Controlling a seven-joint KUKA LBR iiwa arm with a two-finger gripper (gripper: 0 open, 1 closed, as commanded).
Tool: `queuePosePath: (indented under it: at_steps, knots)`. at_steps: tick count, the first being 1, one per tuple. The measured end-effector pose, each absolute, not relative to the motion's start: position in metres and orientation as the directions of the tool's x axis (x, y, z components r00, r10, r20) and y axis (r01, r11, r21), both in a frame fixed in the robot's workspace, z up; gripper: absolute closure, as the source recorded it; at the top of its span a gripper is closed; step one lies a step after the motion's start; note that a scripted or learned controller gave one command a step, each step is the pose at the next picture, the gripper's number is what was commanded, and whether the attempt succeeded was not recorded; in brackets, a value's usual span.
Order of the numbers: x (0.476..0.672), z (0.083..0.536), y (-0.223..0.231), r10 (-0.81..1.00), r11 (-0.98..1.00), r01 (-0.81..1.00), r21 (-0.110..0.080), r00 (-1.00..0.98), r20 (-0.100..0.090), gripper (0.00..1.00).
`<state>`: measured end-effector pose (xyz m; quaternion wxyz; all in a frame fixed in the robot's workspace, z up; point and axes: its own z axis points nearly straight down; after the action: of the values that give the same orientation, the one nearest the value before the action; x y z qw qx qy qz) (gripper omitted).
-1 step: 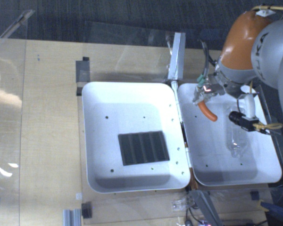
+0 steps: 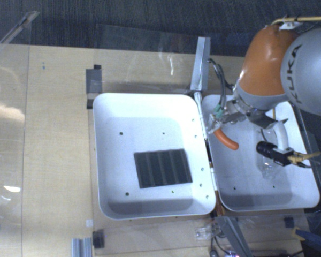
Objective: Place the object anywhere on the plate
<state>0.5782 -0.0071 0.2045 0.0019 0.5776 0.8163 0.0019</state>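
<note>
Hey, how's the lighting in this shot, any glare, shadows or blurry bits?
Camera view: bright glare patches on the bench at far left; soft shadow pools along the near wall of the left bin; the dark ridged plate reads clearly; the hand over the orange object is small and soft, so its detail is hard to read.

Wood surface (image 2: 48, 143), two white bins.
Left bin (image 2: 109, 116) and right bin (image 2: 305, 191) sit directly on it, side by side, rims touching.
</note>
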Motion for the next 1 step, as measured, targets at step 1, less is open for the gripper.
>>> queuePosePath:
  at_steps: [1]
  knots:
    - [0.5445,0.1852,0.0791,0.819,0.574,0.819,0.005,-0.574,-0.002,1.00]
